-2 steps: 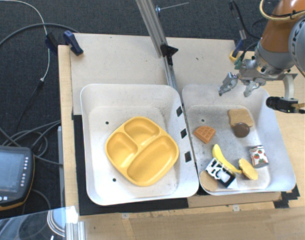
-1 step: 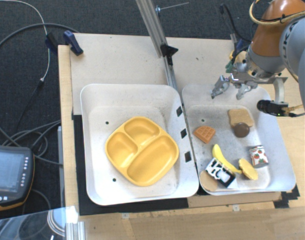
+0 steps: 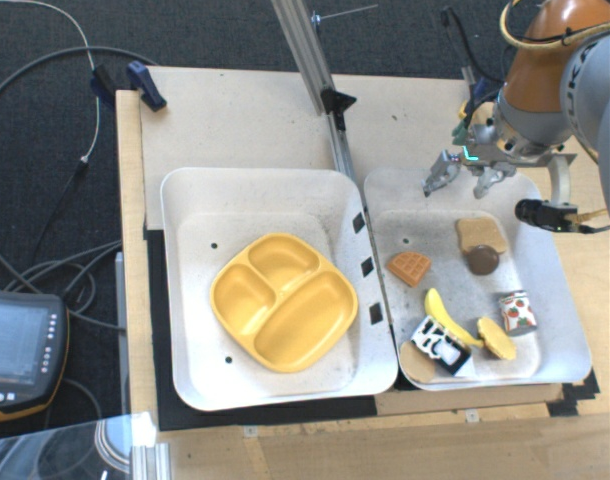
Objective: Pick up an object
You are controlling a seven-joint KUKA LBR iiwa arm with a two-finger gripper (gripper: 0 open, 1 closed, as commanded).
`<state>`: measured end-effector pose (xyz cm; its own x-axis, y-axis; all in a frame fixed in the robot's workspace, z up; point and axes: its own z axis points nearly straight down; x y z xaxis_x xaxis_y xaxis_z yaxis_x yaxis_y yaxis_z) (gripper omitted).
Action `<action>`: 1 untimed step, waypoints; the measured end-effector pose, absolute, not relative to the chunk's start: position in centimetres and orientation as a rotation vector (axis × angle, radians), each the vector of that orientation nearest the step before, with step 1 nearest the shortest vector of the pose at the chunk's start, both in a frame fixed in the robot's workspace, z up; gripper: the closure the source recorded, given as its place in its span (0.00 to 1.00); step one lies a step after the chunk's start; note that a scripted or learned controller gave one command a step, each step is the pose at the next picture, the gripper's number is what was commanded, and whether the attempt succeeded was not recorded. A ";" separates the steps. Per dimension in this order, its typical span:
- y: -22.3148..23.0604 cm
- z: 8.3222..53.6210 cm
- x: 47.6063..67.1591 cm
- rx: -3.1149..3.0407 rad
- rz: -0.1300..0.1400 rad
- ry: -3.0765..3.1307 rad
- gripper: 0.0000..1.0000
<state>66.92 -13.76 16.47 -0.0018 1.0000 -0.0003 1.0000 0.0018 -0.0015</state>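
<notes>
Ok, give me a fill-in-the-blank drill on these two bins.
1. The yellow plate lies in the ____ bin of the view.
2. The plate has ____ compartments.
3. The waffle lies to the ____ of the banana in the view.
4. The gripper hovers over the ____ end of the right bin, nothing between its fingers.

Missing words: left; three; upper left; far
</notes>
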 end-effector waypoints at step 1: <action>-13.8 16.5 66.9 -2.219 0.002 -2.223 0.00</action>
<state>66.92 -13.77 16.47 -0.0018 1.0000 -0.0005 1.0000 0.0018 -0.0016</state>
